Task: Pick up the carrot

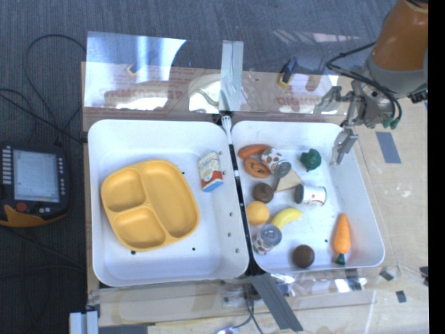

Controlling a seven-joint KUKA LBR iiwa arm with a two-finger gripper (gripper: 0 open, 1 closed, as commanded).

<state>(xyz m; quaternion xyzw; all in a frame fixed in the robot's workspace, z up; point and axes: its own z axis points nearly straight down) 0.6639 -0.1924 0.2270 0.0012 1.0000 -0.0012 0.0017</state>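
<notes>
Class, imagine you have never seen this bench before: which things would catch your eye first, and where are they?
The big yellow divided plate dominates the left bin, with a small carton beside it. The right bin is crowded with toy food, the orange carrot lying alone near its right wall. The arm's tool hangs over that bin's upper right corner.

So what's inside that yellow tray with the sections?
Nothing that I can see: the yellow tray has three bare sections. It sits in the left bin, with a small carton beside it. Whatever lies under the tray is covered.
</notes>
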